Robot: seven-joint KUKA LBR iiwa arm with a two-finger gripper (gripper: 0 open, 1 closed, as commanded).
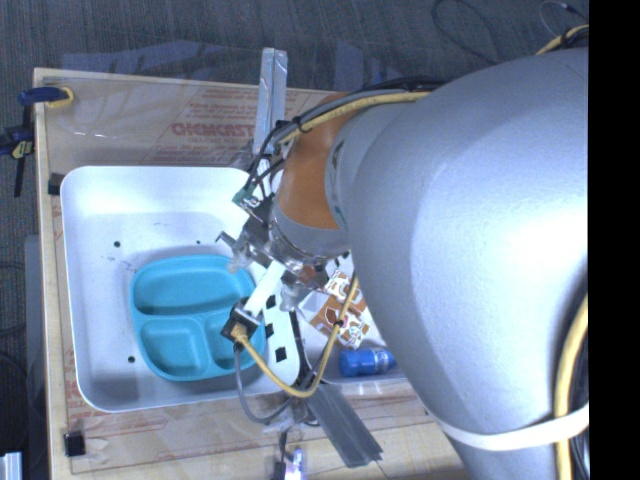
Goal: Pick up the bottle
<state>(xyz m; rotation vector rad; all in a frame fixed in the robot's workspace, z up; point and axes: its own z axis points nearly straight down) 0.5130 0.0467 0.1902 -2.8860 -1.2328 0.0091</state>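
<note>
camera view: bottle (365, 360) lies near the blue tray (185, 303).

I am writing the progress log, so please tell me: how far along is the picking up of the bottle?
Done: nothing visible; the bottle lies flat, low beside the arm. In hand: the claw is by the blue tray's right edge, apart from the bottle. Left: reaching, gripping and lifting it.

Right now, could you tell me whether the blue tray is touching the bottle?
Apart. The camera view shows the blue tray on one side of the metal divider strip and the bottle on the other.
</note>
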